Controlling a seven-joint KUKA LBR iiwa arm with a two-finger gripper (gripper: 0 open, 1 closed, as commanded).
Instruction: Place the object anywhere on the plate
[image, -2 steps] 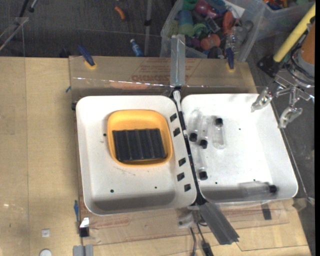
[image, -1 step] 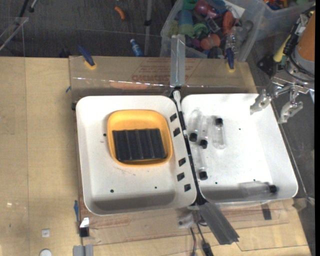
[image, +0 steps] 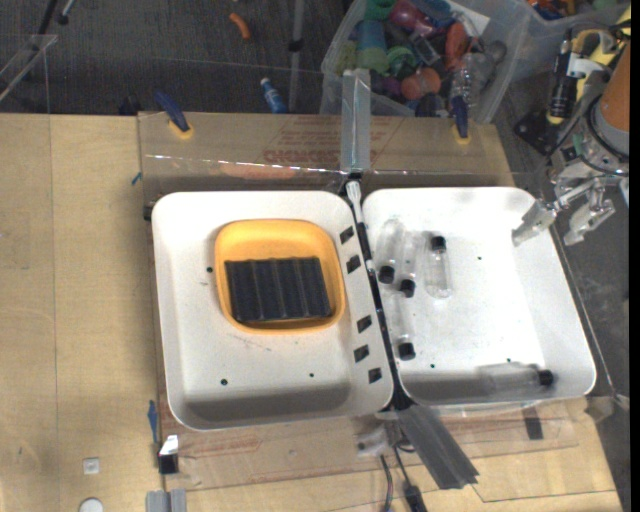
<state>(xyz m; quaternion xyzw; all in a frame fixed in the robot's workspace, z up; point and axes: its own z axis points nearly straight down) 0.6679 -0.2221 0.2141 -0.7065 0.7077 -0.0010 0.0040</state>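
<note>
Where bench (image: 70, 300) ends, toy crate (image: 430, 45) behind.

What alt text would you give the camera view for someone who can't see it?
Two white bins sit side by side on a bench: the left bin holds a yellow plate with a dark ridged block on it, the right bin several clear tubes with black caps. The gripper hovers at the right bin's upper right corner.
</note>
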